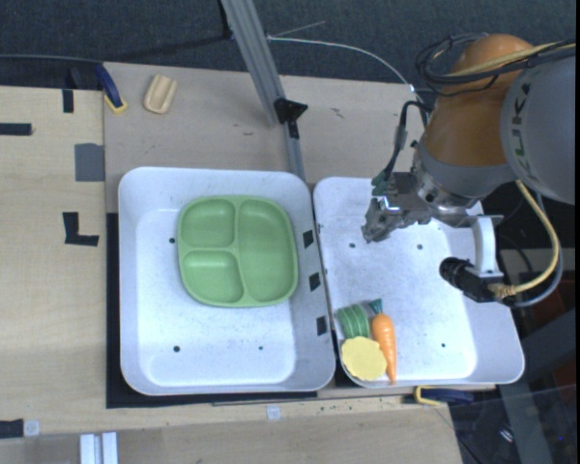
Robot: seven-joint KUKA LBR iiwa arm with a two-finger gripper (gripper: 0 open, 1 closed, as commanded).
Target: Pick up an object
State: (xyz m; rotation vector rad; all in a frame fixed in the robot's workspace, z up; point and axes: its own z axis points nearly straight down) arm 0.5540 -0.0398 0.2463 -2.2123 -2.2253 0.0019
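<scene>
**Hand over the right bin, toy food still lying at the near edge**

From my feed I see the hand (375, 228) hanging over the right bin (435, 298), toward that bin's far-left part, close to the divide it shares with the left bin (145, 336). Its dark fingers point down at the bin floor, and I see nothing between them. I cannot tell from this slanted view how wide they stand.

The arm (483, 114) comes in from beyond the right bin's far-right corner, with its orange band sitting above the grey wrist. Cables loop off it over the right bin's right side.

The things to pick all lie in the right bin's near-left corner, well apart from the hand. There is a carrot (385, 344), lying lengthwise with its tip toward the near rim. Touching it on the left is a yellow round piece (362, 359). Just behind those, a green item (354, 319) lies against the bin's left wall.

The left bin holds a green divided plate (238, 251), lying flat toward its far half.

On the counter (39, 288), beyond the left bin's far-left corner, lies a small tan object (159, 94).
</scene>
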